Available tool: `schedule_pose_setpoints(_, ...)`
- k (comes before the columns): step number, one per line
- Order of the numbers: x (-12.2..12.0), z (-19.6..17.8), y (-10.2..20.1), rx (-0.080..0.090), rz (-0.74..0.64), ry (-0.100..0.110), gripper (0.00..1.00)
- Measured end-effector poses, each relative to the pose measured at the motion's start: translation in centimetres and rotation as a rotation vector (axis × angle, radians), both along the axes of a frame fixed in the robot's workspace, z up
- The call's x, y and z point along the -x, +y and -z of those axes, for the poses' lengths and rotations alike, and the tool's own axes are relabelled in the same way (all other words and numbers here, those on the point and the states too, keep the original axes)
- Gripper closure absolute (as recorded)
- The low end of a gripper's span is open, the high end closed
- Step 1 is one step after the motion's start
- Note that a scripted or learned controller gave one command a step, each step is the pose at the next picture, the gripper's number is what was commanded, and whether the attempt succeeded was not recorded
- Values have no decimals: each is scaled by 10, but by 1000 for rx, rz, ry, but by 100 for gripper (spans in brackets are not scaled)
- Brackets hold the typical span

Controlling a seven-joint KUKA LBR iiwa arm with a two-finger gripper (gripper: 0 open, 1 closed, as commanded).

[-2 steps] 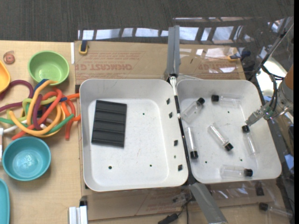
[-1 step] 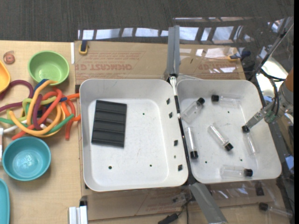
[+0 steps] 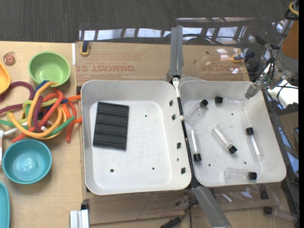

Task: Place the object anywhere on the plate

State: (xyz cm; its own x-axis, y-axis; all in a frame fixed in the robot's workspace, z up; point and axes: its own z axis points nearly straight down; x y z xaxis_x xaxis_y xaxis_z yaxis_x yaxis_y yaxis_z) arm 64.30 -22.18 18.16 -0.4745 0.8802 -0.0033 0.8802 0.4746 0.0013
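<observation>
Arm parked at the right bin's far corner, nothing picked yet.

The pincer [image 3: 252, 90] hangs over the right bin's [image 3: 266, 175] far right rim; whether it is apart or together I cannot tell. Below it the vials [image 3: 224, 140] lie scattered, black-capped, tipped every way, loose for picking. The dark ribbed plate [image 3: 111, 125] lies flat in the left bin [image 3: 137, 186], the target. Cardboard [image 3: 133, 63] behind shows mirrored print, unreadable. Bowls [image 3: 49, 69] and cords [image 3: 42, 110] crowd the worktop's [image 3: 47, 208] left.

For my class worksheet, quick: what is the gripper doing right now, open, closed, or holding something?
Gripper: above the right bin's upper right corner; whether it is open or shut cannot be told, and no vial can be seen in it.
</observation>
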Motion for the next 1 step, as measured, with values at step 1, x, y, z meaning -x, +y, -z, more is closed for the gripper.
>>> schedule_pose_setpoints(1,113,4,-1,-2,55,2,100)
